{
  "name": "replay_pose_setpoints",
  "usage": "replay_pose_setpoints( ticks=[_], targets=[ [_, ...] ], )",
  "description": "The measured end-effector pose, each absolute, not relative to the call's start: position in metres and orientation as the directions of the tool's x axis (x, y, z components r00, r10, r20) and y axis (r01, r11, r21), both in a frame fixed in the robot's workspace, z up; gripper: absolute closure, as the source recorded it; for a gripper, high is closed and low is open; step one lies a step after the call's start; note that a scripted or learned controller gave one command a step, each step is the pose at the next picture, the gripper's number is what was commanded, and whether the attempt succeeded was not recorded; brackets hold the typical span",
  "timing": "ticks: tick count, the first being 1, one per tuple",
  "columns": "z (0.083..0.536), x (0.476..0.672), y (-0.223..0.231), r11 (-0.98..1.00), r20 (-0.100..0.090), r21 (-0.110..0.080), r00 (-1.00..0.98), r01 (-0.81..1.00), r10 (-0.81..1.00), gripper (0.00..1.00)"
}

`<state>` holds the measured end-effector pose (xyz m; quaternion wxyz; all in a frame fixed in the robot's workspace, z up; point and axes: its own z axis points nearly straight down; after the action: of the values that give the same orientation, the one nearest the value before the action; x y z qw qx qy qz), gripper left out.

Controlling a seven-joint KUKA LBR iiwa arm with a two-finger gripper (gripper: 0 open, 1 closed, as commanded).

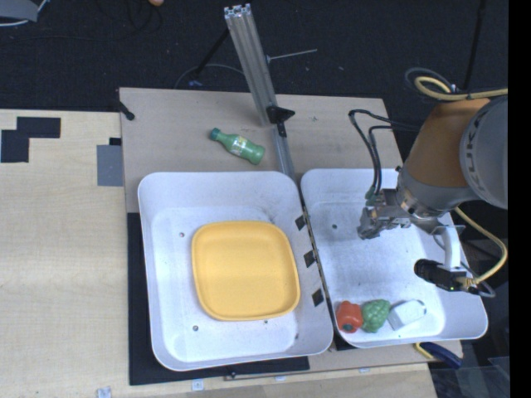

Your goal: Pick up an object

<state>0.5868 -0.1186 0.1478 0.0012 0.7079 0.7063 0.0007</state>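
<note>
My gripper (371, 225) hangs over the middle of the right bin (344, 197), pointing down at bare bin floor. Along that bin's front edge lie a red and orange object (349, 316), a green bumpy object (376, 314) touching it, and a small white block (407, 313) to their right. The gripper is well behind these three, apart from them. Nothing shows between its tips.
The left bin (162, 247) holds a yellow square plate (245, 269). A green bottle (238, 146) lies on the bench behind the bins. A metal rail (255, 56) slants up from between the bins. A black part (441, 275) of the arm reaches over the right bin's right side.
</note>
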Motion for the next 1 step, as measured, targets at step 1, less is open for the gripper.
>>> replay_pose_setpoints(
  ticks=[1],
  targets=[
    [0.2070, 0.5801, -0.1179, -0.001, -0.001, 0.005, 0.001, 1.000, 1.000, 1.00]
  ],
)
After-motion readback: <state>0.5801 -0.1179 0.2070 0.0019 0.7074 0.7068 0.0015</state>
